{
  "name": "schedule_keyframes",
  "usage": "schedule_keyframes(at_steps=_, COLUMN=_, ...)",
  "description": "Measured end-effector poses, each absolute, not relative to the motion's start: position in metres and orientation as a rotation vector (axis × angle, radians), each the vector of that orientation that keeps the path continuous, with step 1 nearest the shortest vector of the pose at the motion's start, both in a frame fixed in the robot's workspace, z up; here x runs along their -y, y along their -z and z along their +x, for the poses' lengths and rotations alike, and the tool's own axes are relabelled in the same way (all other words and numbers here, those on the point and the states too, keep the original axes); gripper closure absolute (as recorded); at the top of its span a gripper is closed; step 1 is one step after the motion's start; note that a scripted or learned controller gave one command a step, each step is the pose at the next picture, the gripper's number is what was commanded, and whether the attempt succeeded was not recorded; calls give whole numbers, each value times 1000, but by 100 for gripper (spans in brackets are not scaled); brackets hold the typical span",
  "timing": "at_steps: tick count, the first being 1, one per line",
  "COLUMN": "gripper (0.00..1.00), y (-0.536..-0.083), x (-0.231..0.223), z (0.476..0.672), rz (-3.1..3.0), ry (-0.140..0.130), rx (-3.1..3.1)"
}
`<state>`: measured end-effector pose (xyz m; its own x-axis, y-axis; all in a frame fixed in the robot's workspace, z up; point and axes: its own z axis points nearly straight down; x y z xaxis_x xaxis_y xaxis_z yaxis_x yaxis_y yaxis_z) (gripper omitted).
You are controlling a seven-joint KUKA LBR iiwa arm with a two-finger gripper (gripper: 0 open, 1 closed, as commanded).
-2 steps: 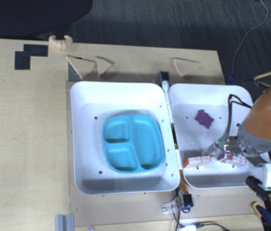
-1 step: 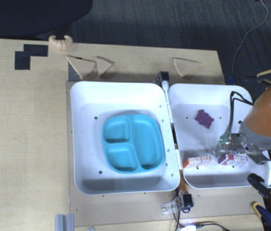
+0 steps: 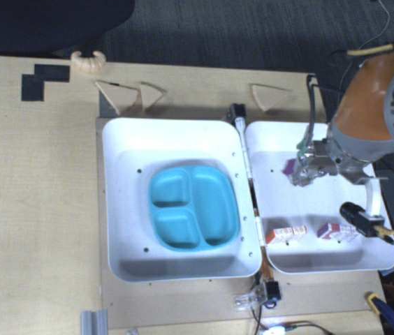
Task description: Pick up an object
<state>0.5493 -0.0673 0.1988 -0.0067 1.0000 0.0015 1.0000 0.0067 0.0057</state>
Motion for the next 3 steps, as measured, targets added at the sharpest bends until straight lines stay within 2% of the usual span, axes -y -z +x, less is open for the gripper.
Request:
schedule_keyframes(at_steps=1, gripper=100, y=-192, x=136, z=550, rz=2216, ry=-2, rx=-2222)
schedule_keyframes(at_steps=2, gripper=100, y=-211, x=171, z=489, rz=2217, ry=-1, rx=-2222)
schedule_keyframes(at_steps=3, gripper=100, y=-193, x=137, z=567, rz=2214, ry=-4, rx=-2227)
